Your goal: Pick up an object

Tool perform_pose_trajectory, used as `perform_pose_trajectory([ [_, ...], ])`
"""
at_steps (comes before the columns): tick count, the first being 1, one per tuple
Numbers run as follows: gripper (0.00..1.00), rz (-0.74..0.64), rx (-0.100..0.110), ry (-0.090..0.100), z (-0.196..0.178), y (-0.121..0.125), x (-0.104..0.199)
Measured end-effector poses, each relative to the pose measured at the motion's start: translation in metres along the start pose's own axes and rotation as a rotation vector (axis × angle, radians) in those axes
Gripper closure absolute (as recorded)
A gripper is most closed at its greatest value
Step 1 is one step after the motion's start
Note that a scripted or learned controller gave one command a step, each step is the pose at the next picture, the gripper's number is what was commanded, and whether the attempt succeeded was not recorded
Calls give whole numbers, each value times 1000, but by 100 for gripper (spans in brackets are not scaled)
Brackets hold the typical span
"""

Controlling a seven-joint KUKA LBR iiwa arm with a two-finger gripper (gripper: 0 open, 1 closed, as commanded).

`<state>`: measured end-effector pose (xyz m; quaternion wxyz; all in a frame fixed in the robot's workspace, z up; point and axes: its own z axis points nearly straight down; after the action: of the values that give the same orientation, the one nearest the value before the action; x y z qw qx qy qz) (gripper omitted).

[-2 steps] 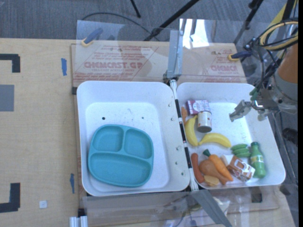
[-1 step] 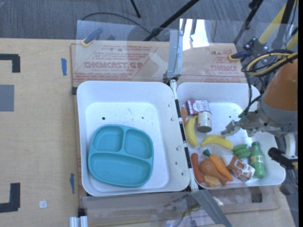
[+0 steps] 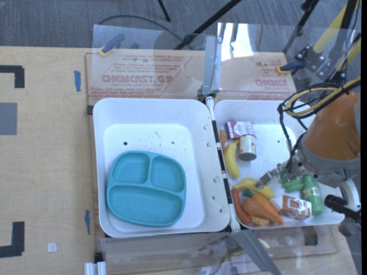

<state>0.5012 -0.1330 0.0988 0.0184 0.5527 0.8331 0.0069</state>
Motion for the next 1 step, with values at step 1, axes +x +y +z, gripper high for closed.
perform_pose_trajectory([
  [1,0,-199,-1,4,0,-21,-26],
])
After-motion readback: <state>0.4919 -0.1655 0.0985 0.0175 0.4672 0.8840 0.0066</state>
